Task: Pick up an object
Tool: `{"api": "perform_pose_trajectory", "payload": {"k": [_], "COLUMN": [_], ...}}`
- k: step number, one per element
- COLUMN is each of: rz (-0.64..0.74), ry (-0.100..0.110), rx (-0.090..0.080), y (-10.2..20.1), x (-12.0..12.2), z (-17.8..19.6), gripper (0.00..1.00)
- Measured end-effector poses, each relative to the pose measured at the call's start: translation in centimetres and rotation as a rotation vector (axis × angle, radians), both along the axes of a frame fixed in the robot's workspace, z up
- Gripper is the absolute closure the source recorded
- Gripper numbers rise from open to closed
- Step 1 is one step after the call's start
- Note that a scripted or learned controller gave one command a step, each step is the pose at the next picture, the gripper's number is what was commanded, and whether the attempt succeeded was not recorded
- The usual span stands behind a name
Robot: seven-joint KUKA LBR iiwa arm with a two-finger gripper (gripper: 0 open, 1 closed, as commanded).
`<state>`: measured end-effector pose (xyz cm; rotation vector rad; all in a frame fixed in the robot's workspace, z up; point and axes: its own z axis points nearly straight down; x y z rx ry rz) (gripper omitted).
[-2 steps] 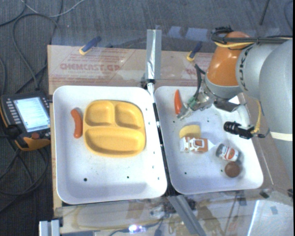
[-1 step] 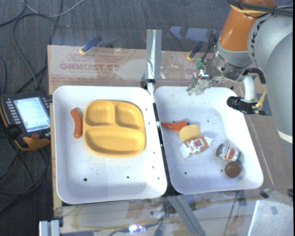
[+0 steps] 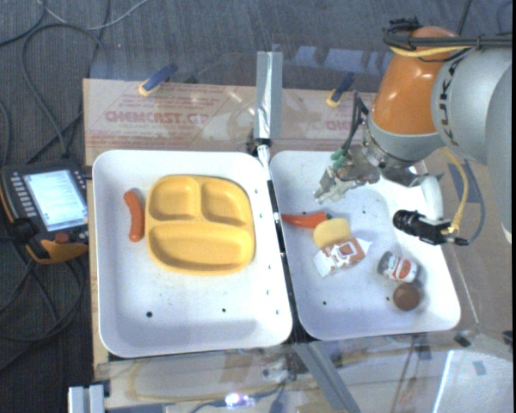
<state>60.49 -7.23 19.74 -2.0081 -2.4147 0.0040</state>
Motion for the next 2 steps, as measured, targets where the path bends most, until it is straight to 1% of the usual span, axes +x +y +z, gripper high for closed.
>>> {"api": "perform_pose_trajectory", "payload": {"k": [1, 2], "rz": [0.000, 0.047], "ry": [0.000, -0.013], "rx": [0.001, -0.001], "y": [0.0, -3.8], "x": [0.0, -3.5], "z": [0.0, -10.8], "gripper": [0.00, 0.00]}}
